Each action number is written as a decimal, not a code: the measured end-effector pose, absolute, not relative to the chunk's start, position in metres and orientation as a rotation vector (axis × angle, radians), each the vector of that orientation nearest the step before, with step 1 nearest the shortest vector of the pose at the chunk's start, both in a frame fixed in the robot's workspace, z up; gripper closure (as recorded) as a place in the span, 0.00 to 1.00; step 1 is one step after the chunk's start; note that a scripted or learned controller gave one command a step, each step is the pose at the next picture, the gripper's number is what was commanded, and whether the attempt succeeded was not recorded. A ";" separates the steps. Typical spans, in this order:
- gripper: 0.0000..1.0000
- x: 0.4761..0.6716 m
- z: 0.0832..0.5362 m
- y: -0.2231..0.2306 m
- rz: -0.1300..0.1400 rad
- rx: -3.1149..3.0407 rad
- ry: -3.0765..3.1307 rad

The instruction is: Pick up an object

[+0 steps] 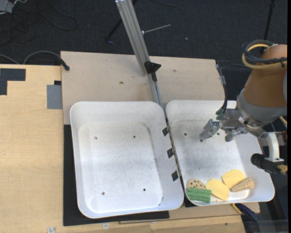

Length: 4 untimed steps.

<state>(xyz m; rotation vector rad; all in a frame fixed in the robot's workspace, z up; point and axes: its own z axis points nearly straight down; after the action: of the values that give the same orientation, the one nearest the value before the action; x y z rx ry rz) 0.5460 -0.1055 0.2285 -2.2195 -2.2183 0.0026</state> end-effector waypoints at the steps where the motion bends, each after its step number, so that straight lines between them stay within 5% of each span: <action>1: 0.00 0.546 0.229 -0.106 0.002 -2.224 -2.215; 3: 0.00 0.548 0.114 -0.096 0.009 -2.217 -2.214; 4: 0.00 0.548 0.093 -0.095 0.001 -2.222 -2.219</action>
<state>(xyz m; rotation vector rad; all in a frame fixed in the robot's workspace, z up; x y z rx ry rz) 0.5483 -0.0953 0.0926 -2.2224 -2.2188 0.0012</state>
